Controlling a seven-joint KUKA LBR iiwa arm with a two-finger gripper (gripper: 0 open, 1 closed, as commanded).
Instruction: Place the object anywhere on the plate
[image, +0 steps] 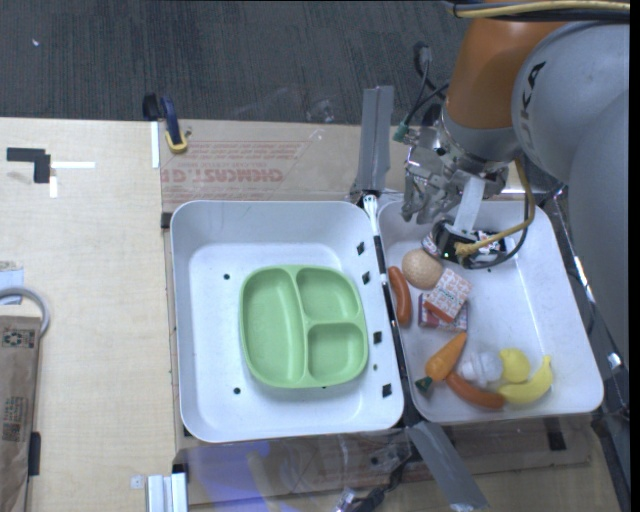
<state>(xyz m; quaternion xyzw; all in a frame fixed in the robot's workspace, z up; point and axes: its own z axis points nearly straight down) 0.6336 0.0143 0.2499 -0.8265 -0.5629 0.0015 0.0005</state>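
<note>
A green three-compartment plate (303, 325) lies in the middle of the left bin (200, 300), with nothing on it. My gripper (440, 212) hangs over the back left part of the right bin (560, 300), open, with nothing between its fingers. Just below it lie a tan egg-shaped piece (422, 269) and a small red-and-white carton (446, 298). A red sausage (400, 297) lies along the bin's left wall. The gripper is well to the right of the plate and behind it.
At the front of the right bin are a carrot (445, 356), a second red sausage (475, 392), a white bottle (482, 368) and a yellow banana (526, 378). The grey arm (570, 90) covers the bin's back right. A divider ridge (385, 300) separates the bins.
</note>
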